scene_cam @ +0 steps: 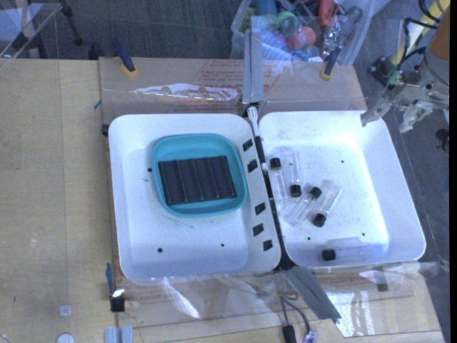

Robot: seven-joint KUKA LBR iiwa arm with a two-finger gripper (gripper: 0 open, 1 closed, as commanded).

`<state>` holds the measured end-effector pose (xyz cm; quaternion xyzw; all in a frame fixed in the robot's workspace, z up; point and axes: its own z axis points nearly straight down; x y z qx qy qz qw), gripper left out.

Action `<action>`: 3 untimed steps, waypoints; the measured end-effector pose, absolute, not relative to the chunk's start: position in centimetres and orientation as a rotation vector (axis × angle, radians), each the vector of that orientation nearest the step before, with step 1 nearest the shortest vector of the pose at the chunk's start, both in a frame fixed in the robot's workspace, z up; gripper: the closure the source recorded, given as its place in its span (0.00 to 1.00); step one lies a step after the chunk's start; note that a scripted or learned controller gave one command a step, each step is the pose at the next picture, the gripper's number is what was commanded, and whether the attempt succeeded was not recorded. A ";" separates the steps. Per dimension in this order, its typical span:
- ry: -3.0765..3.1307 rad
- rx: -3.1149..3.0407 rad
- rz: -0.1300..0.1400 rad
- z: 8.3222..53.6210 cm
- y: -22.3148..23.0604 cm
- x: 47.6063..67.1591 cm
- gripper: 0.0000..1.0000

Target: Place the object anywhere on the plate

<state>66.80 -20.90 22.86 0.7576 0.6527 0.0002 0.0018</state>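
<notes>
A teal plate (166, 151) lies in the left bin (136, 227), and a dark ridged block (196, 179) covers its middle. Several clear vials with black caps lie in the right bin (360, 166): a loose cluster (305, 197) near the divider and a single vial (344, 251) by the front wall. My gripper (389, 114) hangs at the far right corner of the right bin, well away from the vials and the plate. Nothing shows in it.
A raised divider with black clips (257, 191) separates the two bins. A clear tub of colourful toys (303, 9) stands behind the bins. Cables and hardware (410, 48) crowd the upper right by the arm.
</notes>
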 end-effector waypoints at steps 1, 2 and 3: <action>2.082 2.348 0.000 22.9 -21.6 66.8 0.00; 2.019 2.409 -0.003 22.6 -19.7 66.7 0.00; 1.966 2.447 0.001 23.0 -21.4 66.8 0.00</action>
